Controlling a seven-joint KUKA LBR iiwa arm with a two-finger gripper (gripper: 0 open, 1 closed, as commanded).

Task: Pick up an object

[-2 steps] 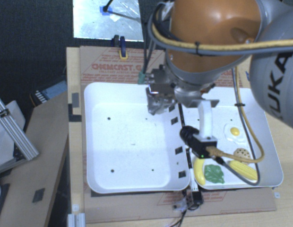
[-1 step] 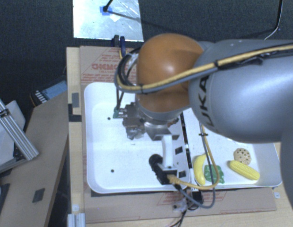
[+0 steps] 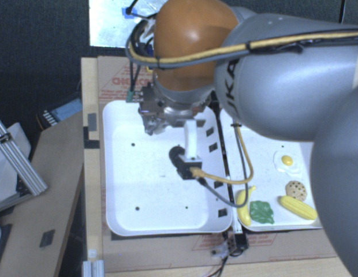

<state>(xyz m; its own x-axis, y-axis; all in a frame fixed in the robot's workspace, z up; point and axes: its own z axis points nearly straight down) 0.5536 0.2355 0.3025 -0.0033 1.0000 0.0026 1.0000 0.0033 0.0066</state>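
1. Over the left bin (image 3: 127, 212), the gripper (image 3: 153, 123) sits tucked under the wrist, mostly hidden, so I cannot tell whether it is open or closed.
2. The grey arm (image 3: 283, 85) slants in from the right, covering much of the right bin (image 3: 263, 152).
3. Along the right bin's near edge lie a banana (image 3: 243, 209), green toy (image 3: 261, 211), fried egg (image 3: 286, 161), cookie (image 3: 295, 189) and corn (image 3: 297, 208), all well apart from the gripper.

We see soft, even light from above: a broad pale sheen on the arm's glossy orange band (image 3: 193, 36), mild glare on the crinkled silvery sheet (image 3: 118, 13) far left. The dark metal claw (image 3: 157, 119) lies in shade; the big grey arm casing (image 3: 294, 79), nearest us, looks blurred.
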